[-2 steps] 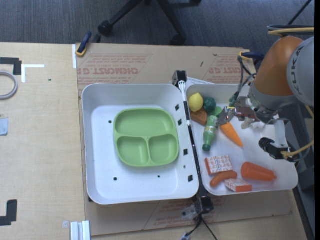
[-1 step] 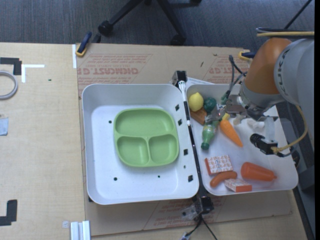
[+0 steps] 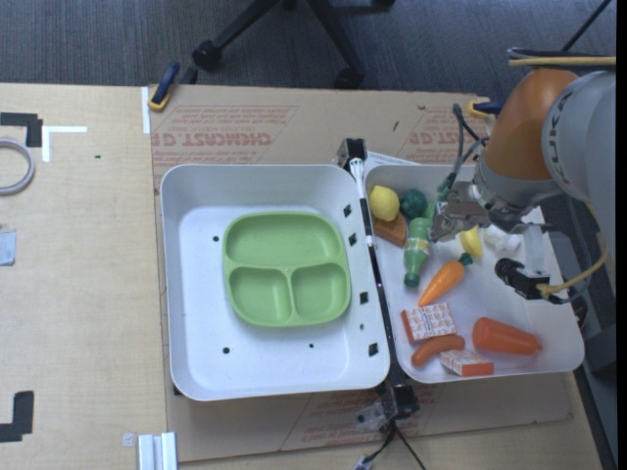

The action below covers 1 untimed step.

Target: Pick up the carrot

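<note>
Hovering in the right bin (image 3: 563, 360), the gripper (image 3: 453, 218) is being positioned; its state cannot be told. The carrot (image 3: 443, 281) is lying just below it, so a centred descent is being called for.

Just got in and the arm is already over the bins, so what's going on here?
A grey robot arm reaches in from the right over the right bin, which holds toy food. Its gripper hangs just above and beside the carrot, which lies on the bin floor, not lifted. A green bottle, a lemon and a sausage lie nearby. The left bin holds a green divided plate.
</note>
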Each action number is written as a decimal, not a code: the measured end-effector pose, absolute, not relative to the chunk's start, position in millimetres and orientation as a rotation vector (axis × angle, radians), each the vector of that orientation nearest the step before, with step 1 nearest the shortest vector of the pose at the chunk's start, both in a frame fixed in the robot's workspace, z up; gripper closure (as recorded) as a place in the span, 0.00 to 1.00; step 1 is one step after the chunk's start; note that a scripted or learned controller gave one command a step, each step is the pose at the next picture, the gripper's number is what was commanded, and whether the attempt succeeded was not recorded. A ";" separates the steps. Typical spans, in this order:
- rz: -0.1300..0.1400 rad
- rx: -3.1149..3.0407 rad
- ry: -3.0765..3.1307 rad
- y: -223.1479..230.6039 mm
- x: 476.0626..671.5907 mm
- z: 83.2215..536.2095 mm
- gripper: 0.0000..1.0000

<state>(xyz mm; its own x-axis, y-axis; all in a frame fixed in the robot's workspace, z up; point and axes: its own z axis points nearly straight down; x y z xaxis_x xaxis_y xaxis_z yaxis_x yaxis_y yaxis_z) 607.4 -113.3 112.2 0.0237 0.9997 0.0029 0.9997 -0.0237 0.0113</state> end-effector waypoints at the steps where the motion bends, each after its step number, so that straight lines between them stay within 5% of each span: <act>1: 0.015 2.244 2.189 -113.8 607.4 112.4 0.00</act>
<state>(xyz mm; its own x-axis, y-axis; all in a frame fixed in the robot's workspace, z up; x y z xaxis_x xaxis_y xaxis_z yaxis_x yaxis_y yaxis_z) 607.4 -113.8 112.4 0.0246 0.9997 0.0020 0.9996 -0.0246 0.0116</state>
